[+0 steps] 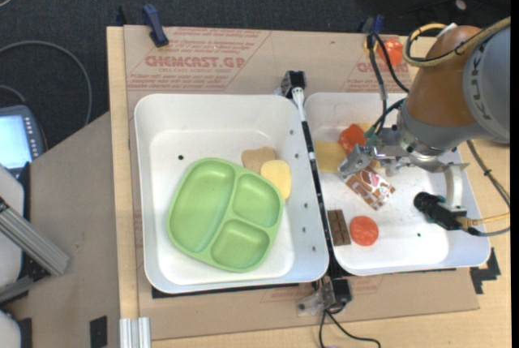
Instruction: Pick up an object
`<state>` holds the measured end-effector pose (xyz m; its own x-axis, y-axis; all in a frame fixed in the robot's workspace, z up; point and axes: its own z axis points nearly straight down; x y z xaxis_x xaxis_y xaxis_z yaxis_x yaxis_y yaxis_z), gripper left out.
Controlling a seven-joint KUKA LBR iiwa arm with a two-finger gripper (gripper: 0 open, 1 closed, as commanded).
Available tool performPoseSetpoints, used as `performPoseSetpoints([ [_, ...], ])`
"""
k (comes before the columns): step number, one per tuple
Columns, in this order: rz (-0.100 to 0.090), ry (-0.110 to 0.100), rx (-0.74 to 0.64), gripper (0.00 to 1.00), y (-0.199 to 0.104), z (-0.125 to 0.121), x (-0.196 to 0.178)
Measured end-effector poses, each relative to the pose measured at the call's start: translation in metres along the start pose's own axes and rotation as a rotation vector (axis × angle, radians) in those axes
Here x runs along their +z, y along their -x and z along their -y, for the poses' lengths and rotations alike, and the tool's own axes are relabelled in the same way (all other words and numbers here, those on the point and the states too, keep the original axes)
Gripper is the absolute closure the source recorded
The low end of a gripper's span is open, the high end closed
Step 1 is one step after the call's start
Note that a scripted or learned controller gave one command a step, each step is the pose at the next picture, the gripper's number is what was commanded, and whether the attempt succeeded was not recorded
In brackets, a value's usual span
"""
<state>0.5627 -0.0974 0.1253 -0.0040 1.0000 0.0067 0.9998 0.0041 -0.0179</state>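
My gripper (358, 163) hangs low over the right bin (422, 253), near its left middle. Just below and right of it lies a red-and-white patterned packet (373, 187); whether the gripper touches it is unclear. An orange piece (353, 135) sits just above the gripper and a pale yellow piece (328, 156) just left of it. A brown chocolate bar (338, 227) and a red round piece (364, 231) lie toward the bin's front left.
The left bin (154, 135) holds a green divided plate (225, 214), a tan slice (258, 157) and a yellow piece (276, 177). The divider between the bins (312, 176) runs close to the gripper's left. An orange thing (392, 52) lies on the board behind the right bin.
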Motion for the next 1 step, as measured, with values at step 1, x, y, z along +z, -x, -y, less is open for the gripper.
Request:
performPoseSetpoints([
  [1, 0.005, 0.01, 0.009, 0.0, 0.0242, 0.0612, 0.044],
])
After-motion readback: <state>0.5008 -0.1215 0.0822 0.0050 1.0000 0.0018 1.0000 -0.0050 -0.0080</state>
